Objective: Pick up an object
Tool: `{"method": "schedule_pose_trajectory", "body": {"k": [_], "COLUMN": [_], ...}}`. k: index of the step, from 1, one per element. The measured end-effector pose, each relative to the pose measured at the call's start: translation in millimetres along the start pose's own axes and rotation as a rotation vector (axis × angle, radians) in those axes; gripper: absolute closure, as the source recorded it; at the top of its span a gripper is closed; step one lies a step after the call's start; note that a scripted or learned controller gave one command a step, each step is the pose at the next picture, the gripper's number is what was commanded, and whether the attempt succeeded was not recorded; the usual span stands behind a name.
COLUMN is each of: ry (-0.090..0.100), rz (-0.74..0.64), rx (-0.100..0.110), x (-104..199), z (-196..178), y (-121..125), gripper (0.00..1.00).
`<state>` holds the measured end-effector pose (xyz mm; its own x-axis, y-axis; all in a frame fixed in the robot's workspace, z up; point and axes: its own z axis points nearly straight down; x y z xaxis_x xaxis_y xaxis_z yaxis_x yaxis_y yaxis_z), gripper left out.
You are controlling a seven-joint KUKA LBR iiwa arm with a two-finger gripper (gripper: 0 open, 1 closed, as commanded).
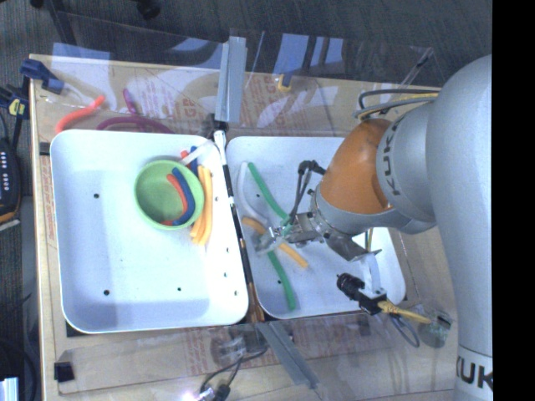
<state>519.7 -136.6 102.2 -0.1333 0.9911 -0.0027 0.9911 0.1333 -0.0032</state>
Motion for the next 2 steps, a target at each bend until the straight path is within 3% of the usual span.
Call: {"method": "schedule_pose_trajectory", "body": {"k": [1, 2], "ry": [-0.002, 0.004], "rz": [-0.007, 0.167], "rx": [0.002, -0.001], "x": [0, 57], "z": [-9, -90], "y": [0, 74], "gripper": [1.00, 1.00]}}
